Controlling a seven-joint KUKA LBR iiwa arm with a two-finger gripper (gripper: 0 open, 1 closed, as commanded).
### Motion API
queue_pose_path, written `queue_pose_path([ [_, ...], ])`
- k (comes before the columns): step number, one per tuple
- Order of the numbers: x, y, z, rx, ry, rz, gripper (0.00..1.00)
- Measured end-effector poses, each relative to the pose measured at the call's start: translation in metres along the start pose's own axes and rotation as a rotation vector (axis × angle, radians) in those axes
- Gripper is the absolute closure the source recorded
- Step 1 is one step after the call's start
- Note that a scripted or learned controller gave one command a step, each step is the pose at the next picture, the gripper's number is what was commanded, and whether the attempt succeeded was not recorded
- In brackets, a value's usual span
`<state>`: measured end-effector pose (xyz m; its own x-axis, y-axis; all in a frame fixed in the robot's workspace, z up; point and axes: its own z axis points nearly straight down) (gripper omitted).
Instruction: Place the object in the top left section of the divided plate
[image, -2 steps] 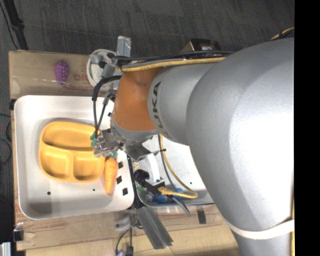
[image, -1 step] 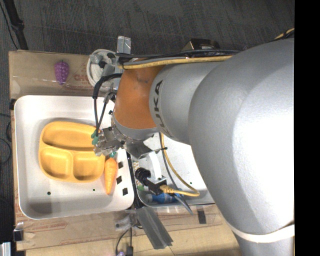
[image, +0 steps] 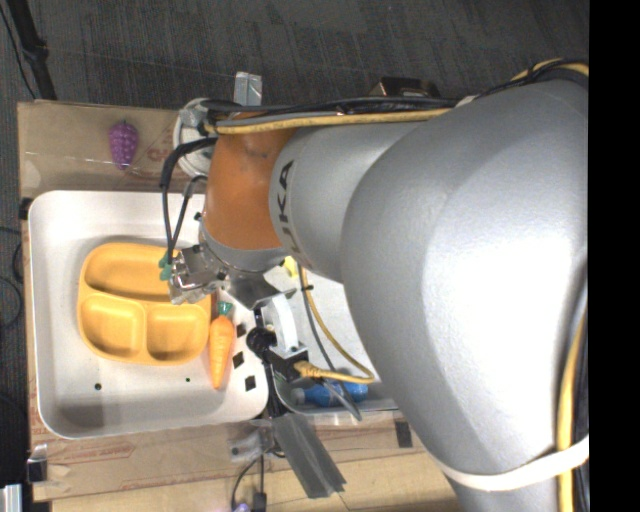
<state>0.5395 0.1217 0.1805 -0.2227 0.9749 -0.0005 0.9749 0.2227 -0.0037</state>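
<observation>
You are looking at the yellow divided plate (image: 140, 305) lying in the left bin (image: 60, 400). The toy carrot (image: 220, 350) is lying just beside the plate's right edge. The gripper (image: 185, 278) is hovering over that edge; its opening cannot be told. A purple grape bunch (image: 123, 143) is resting on the bench's far left corner.

**Arm blocks much of the surface**

The grey arm (image: 450, 270) hides the right bin almost entirely and is cut off by the picture's lower edge. The yellow divided plate (image: 140, 300) loses its right edge beneath the wrist. A blue object (image: 330, 392) near the surface's front edge shows only partly, too hidden to identify.
</observation>
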Motion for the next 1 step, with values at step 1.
queue_pose_path([
  [1, -0.0173, 0.0222, -0.0450, 0.001, 0.001, -0.004, 1.00],
])
